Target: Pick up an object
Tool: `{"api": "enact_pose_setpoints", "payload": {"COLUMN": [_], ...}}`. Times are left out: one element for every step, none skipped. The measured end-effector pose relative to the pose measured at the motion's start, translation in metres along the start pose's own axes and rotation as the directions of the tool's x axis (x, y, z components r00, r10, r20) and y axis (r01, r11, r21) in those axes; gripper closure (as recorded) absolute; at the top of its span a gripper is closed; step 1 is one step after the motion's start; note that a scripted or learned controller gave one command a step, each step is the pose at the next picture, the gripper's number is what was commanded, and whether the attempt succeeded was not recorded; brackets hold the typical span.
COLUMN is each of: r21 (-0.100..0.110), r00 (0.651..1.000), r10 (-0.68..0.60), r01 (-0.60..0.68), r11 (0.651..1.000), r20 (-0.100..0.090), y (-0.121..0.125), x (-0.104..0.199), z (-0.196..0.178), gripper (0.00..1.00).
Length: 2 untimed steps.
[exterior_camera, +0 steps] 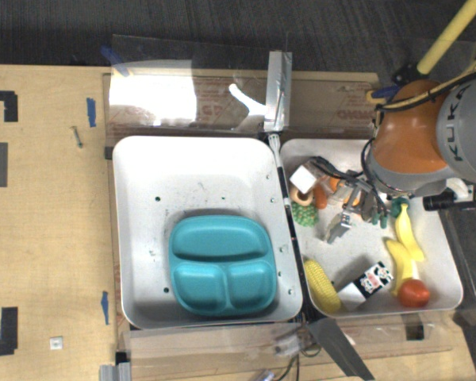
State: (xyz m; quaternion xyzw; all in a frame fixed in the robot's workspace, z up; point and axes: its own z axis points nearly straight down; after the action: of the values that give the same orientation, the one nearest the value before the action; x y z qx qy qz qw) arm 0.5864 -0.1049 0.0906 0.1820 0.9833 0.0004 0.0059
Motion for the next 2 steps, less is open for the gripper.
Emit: {"api": "enact_pose_setpoints", "payload": {"r21": [0.002, -0.001], "r00": [1.0, 1.0], "r10": [-0.022, 0.02], "r01": [0.022, -0.02], "r11": [1.0, 1.0], "r20": [-0.005, -0.01], "y": [0.02, 0.001], "x": [-0.052, -0.076], "z": [0.002, 0.002], "gripper": [0.0, 0.0]}}
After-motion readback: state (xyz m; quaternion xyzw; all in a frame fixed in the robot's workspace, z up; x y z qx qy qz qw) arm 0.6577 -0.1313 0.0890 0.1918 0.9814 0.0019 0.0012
